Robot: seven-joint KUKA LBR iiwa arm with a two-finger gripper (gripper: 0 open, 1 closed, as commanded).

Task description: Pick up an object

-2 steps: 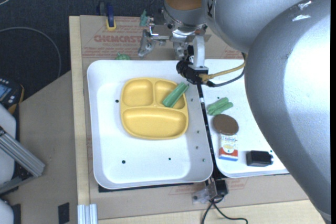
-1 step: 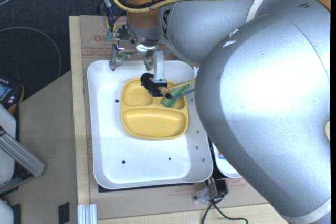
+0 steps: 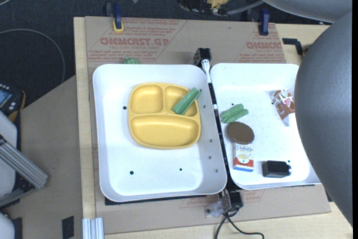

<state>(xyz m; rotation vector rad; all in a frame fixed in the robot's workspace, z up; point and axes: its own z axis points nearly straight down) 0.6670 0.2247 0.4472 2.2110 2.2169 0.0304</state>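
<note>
On the worktop (image 3: 168, 36), a brown board is being shown bearing red lettering that reads "CHEMCAST GP" near its far edge, with the same wording partly repeated toward the right. Two white bins are lying side by side on it. Within the left bin (image 3: 112, 165), a yellow divided plate (image 3: 162, 120) is resting, and a green stick-shaped piece (image 3: 187, 101) is leaning across the plate's upper right compartment. Within the right bin (image 3: 257, 75), a second green piece (image 3: 233, 113) is lying just above a brown disc (image 3: 240, 132), below which a small red and white packet (image 3: 243, 157) is sitting; its print is too small to be read. A black block (image 3: 277, 168) is lying beside that packet, and a red and white wrapper (image 3: 283, 103) is lying near the grey arm (image 3: 327, 120), which is covering the bin's right side. Whether the end effector is spread or pressed together cannot be told.
</note>
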